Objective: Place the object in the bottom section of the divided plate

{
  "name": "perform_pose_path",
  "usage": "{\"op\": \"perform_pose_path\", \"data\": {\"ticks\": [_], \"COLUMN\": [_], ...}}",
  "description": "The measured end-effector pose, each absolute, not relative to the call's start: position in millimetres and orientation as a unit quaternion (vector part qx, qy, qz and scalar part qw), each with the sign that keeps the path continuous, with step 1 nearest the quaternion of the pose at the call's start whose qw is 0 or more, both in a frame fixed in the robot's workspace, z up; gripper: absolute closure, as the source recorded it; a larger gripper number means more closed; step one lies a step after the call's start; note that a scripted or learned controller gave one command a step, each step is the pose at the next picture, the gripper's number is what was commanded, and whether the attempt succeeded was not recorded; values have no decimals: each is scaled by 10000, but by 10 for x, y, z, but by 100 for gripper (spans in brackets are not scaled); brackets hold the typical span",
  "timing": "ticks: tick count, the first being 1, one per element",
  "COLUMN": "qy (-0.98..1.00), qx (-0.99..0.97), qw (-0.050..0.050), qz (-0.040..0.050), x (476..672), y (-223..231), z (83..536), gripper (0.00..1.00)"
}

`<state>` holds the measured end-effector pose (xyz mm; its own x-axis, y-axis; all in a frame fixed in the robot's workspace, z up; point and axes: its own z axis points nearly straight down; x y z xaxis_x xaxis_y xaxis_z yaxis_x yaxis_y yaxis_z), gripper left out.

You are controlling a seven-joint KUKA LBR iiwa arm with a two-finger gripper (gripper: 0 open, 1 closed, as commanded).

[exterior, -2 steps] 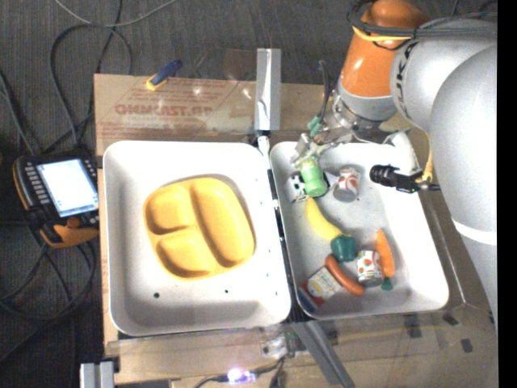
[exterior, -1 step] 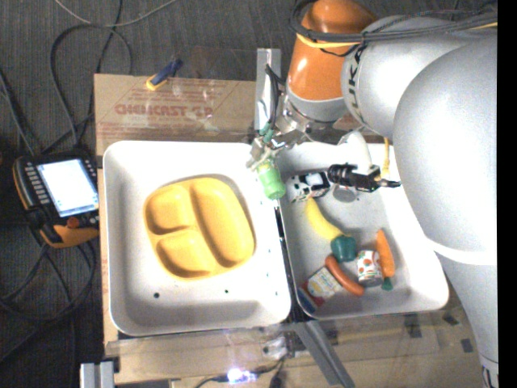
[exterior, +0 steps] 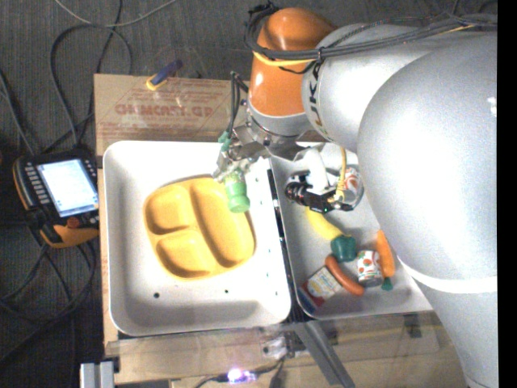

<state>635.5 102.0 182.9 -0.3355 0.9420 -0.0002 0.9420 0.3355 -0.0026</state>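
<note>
Grey KUKA arm with orange wrist band (exterior: 283,55) is extended over the left shallow white bin (exterior: 121,297), which bears the yellow three-section divided plastic plate (exterior: 198,226). Step judged: carry phase, release not yet made. The two-finger gripper (exterior: 232,168) is seen at the plate's upper right rim, fingers narrowed around a small green bottle-shaped object (exterior: 237,194) hanging below them. Next move would call for travel toward the plate's bottom section (exterior: 190,259), then lowering and opening.
</note>
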Motion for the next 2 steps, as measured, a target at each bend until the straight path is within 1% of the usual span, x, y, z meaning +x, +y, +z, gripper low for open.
{"op": "perform_pose_path", "data": {"ticks": [1,2], "qy": [-8172,-7068], "qx": [-5764,-7074], "qw": [6,-6], "qz": [12,20], "x": [6355,6511], "y": [1019,689], "z": [1829,1976], "gripper": [0,0]}}
